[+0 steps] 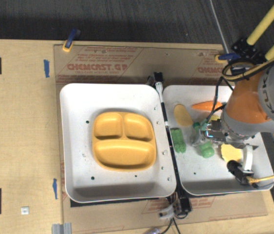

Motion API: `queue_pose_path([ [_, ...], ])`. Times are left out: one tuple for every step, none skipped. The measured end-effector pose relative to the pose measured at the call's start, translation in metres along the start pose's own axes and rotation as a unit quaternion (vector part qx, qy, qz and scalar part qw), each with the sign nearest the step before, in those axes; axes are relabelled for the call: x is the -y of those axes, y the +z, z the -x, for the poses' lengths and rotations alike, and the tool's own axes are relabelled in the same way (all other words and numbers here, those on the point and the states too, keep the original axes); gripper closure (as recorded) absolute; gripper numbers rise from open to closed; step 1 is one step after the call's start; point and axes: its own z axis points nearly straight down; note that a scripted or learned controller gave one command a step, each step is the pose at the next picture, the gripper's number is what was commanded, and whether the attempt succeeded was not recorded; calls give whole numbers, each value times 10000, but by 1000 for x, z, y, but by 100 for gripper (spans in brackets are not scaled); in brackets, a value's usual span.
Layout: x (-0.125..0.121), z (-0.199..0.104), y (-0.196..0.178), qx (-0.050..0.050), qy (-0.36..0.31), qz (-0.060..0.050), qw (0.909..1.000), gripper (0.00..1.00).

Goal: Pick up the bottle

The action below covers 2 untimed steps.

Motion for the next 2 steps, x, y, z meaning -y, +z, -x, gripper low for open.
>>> queue_pose_path([
  [19,-47,-87,-8,1353,-45,9908,100],
  [51,-153,-88,-16,726,-66,9973,100],
])
